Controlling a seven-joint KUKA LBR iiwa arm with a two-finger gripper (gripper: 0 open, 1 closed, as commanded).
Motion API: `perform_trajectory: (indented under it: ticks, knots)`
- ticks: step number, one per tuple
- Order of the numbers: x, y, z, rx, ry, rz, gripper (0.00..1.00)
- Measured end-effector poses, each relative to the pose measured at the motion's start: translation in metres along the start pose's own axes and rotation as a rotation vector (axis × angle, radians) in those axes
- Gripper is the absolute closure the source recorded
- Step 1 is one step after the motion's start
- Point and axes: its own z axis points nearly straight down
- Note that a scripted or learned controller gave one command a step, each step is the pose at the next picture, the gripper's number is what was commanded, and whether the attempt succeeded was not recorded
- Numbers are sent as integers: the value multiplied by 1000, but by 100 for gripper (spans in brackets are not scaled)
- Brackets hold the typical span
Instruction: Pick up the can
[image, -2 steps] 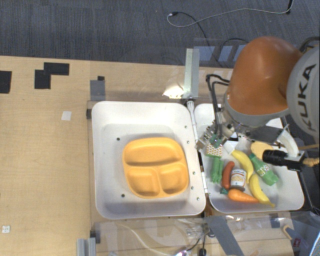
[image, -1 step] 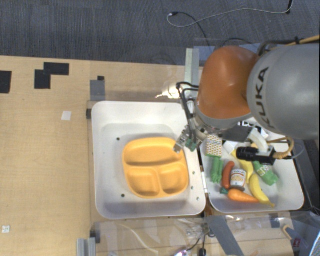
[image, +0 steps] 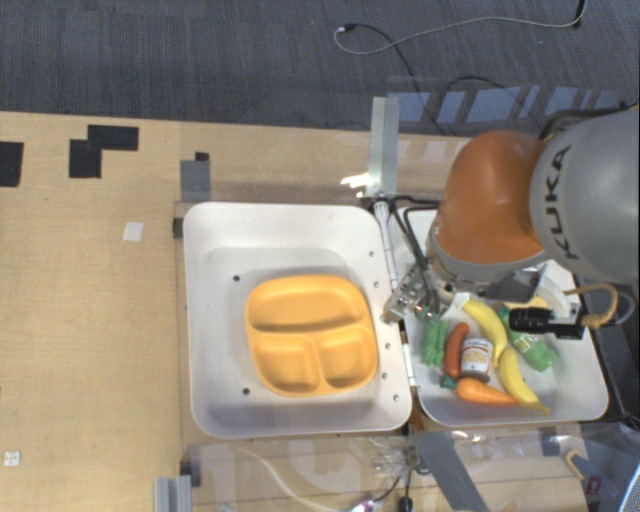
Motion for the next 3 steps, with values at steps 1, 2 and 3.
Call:
perform_trajectory:
  ticks: [1, 2, 3]
  knots:
    - [5, -7, -73, -2, -3, -124, 100]
    - [46, -5, -139, -3, -7, -693, 100]
    - [41, 3, -86, -2, -2, -1066, 100]
